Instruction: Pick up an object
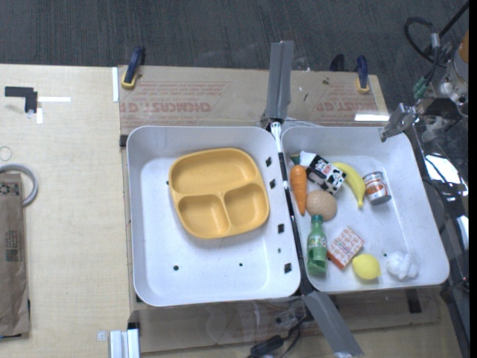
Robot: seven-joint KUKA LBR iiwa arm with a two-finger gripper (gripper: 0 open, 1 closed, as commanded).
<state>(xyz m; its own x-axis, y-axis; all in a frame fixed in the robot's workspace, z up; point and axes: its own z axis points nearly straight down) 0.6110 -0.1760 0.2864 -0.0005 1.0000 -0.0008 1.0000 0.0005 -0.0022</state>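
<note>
The right bin (414,200) holds several small objects. An orange carrot (298,187) lies along its left wall, with a black-and-white cow toy (326,174), a banana (352,181) and a small can (377,187) beside it. Lower down are a beige egg shape (321,204), a green bottle (317,245), a red-and-white box (346,246), a lemon (366,267) and a white crumpled piece (402,265). My gripper (396,124) hangs over the bin's far right corner, above and apart from all of them, with nothing seen in it.
The left bin (149,259) carries a yellow divided plate (218,192). A cardboard sheet (201,99) lies behind both bins, held by blue clamps (134,66). Cables and the arm (447,80) crowd the right edge. A brown bag (13,252) sits at far left.
</note>
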